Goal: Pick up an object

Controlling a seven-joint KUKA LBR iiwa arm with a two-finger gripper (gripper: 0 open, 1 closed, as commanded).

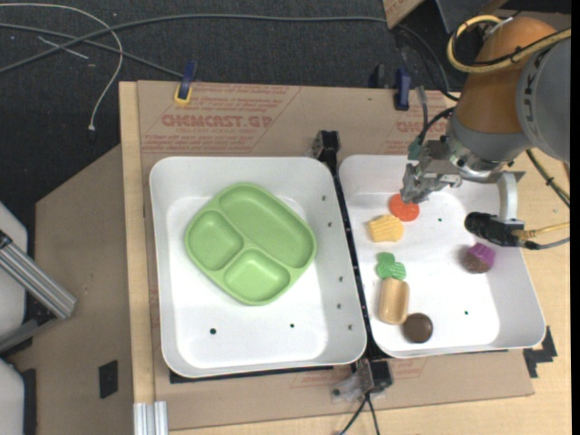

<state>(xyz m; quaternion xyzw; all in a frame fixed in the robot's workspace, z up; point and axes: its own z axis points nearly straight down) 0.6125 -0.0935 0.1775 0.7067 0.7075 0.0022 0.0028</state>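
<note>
Target, by my judgement: the small orange-red piece (405, 209) in the right bin (517, 320), upper left part, just above the yellow ridged piece (386, 229). It looks like a toy food item, low and rounded, probably hollow plastic: light, stiff, smooth-skinned and likely to squirt sideways if pinched off-centre. Best hold would be across its widest part, low down, fingers square to its sides (its exact outline is partly hidden under the tool, so this is a guess).

The gripper (415, 191) sits directly over the piece, tip touching or nearly touching its upper edge. Whether it is spread or closed cannot be told from this slanted view, and nothing confirms a hold.

Neighbours in the same bin: the yellow ridged piece just beside and below the target, close enough to be nudged by a wide approach. Further down, a green-topped tan piece (392, 293) (carrot-like), with a brown ball (418, 327) touching or just beside its lower end. A purple piece (479, 257) lies well apart toward the right, near a black fitting (489, 227) on the arm.

Left bin (172, 333): a green divided plate (251, 243), three compartments, lying flat near centre.

Both bins rest on a cardboard sheet (227, 116) clamped at its far edge.
</note>
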